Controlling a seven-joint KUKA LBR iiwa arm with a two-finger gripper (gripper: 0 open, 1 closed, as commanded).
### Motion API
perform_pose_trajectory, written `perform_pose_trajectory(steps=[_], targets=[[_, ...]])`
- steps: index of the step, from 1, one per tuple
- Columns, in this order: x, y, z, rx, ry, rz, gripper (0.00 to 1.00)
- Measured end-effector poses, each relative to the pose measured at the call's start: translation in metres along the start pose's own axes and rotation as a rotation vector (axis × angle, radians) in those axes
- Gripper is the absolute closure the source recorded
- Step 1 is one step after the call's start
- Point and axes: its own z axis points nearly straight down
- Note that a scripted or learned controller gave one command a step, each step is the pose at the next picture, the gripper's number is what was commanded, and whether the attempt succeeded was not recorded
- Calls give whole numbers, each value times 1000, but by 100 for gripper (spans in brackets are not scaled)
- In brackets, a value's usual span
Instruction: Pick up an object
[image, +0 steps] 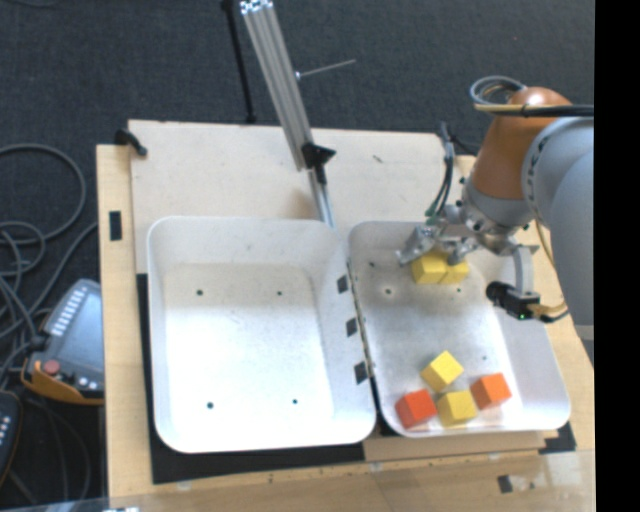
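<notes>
Two shallow white plastic bins side by side on pale wooden bench (220, 170), left bin (250, 330) bare, right bin (520, 350) under grey arm with orange band (520, 150). Lower in right bin, loose cluster of small blocks near front wall: two yellow cubes (441, 370) (458, 406) between two orange cubes (416, 407) (490, 389), all well apart from gripper. Smallest of all, two-finger gripper (440, 262) near back of right bin, fingers closed around yellow block (440, 269), so grasp apparently made, lift clear of bin floor impossible to confirm and probably left to do.
</notes>
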Motion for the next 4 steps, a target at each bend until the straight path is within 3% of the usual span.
perform_pose_trajectory(steps=[1,2,3,4], targets=[[-1,1,-12,-4,-2,-1,100],[-12,10,10,13,5,1,100],[-12,9,13,16,4,0,0],[-38,-60,37,28,9,11,0]])
